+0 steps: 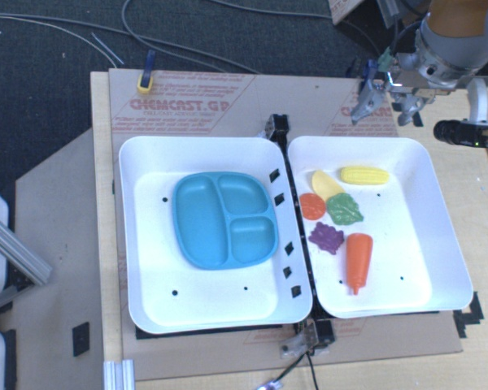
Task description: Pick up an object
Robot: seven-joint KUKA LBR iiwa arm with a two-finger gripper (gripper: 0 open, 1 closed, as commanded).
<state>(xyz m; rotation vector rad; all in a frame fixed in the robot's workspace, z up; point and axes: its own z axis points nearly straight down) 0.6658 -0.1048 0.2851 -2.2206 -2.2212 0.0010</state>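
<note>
Board-topped bench (228,96), dark carpet (49,63)

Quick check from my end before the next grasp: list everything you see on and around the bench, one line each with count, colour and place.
Bins: 2, white, side by side on the bench.
Divided plate: 1, blue, left bin.
Corn cob: 1, yellow, right bin, far side.
Yellow piece: 1, beside the corn.
Tomato: 1, orange-red, by the divider.
Leafy vegetable: 1, green, right of tomato.
Grapes: 1, purple, bin middle.
Carrot: 1, orange, near side.
Clamp: 1, yellow and blue, board's far left corner.
Cables: grey, on dark floor.
Gripper: 1, open, above board beyond right bin, holding nothing.
</note>
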